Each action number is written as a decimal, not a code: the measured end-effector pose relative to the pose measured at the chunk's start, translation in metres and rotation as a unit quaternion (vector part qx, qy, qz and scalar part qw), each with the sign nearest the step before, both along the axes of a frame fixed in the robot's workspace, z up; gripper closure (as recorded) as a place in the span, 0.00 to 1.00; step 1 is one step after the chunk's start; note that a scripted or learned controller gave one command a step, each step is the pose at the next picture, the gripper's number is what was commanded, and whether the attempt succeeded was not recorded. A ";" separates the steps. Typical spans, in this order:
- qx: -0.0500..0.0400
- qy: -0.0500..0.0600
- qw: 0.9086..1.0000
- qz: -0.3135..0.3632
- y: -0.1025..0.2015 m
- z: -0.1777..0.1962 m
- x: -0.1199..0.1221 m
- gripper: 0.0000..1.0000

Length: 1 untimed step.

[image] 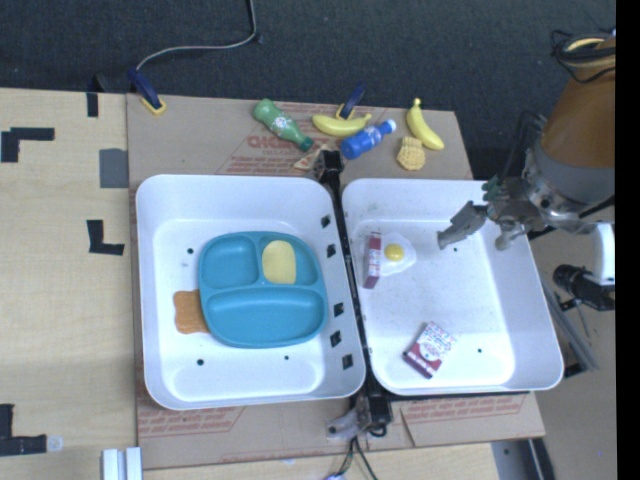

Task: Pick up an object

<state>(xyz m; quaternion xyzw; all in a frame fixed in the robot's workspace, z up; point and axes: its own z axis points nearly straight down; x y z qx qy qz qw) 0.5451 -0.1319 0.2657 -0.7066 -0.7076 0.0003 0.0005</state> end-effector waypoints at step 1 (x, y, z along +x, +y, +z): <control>0.000 0.001 1.000 0.000 0.011 -0.089 -0.030 0.00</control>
